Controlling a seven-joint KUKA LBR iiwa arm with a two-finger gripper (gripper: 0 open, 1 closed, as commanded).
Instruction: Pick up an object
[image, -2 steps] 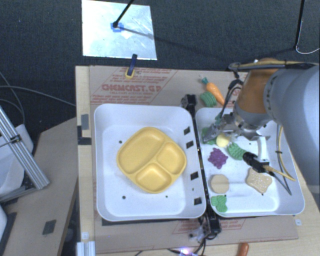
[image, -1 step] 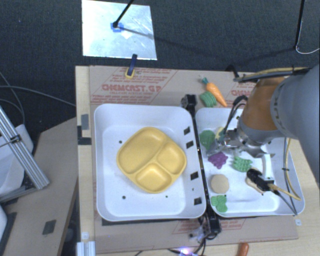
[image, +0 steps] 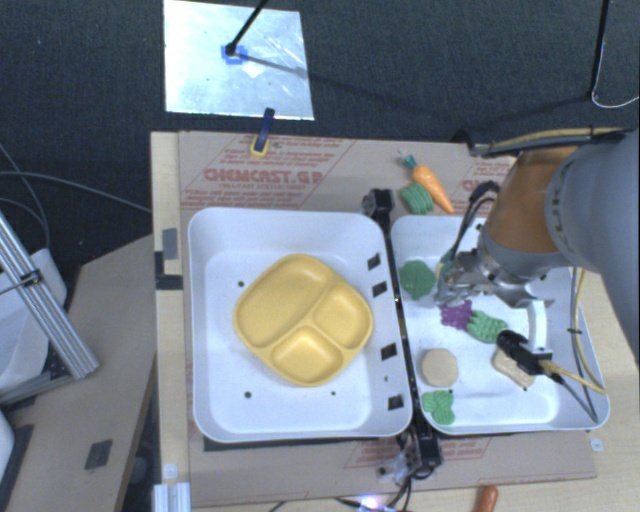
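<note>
My gripper (image: 453, 291) hangs low over the upper left part of the right bin (image: 570, 405), with the grey arm and its orange band reaching in from the right. Just left of it lies a round green toy (image: 418, 277). Directly below it sits a small purple toy (image: 457, 316), next to a green leafy piece (image: 488, 326). A tan round disc (image: 439, 368) and another green piece (image: 438, 404) lie toward the bin's front left. I see nothing held in the gripper.
The left bin (image: 215, 250) holds a yellow divided plate (image: 303, 319). A toy carrot (image: 431, 180) and a green piece (image: 415, 199) lie on the cardboard behind the right bin. A black divider (image: 393, 300) runs between the bins.
</note>
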